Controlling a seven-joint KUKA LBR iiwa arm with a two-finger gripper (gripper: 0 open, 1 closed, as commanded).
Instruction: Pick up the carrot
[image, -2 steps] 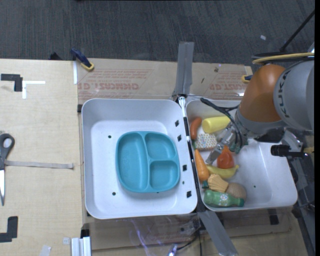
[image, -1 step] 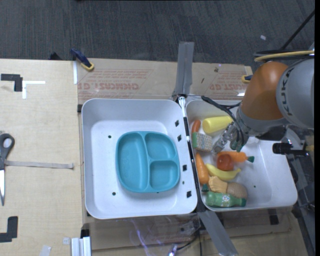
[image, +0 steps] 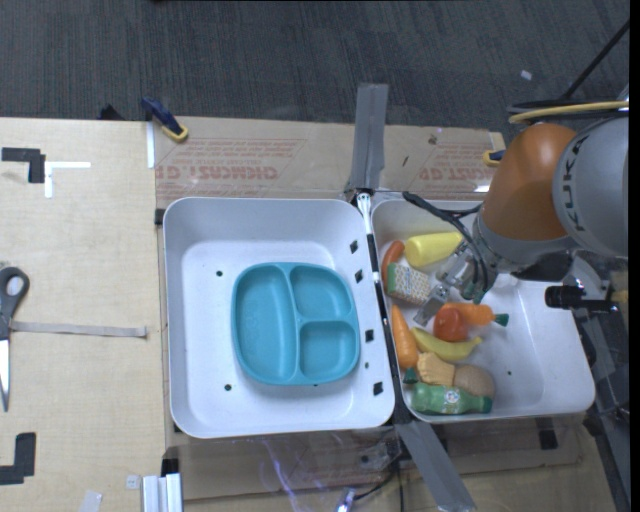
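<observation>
The carrot (image: 403, 338) is a slim orange piece lying lengthwise along the left wall of the right bin (image: 545, 375). My gripper (image: 443, 295) hangs over the middle of that bin, a little up and to the right of the carrot and apart from it. Right under the gripper's tip sits a red-orange rounded piece with a green stem (image: 463, 318). Whether the gripper touches that piece is unclear from this angle.
Packed around the carrot are a yellow piece (image: 432, 247), a speckled corn-like piece (image: 407, 282), a banana (image: 447, 346), a beige item (image: 457, 375) and a green item (image: 450, 400). The left bin (image: 190, 300) holds a teal divided plate (image: 297, 323). Scissors (image: 8, 300) lie far left.
</observation>
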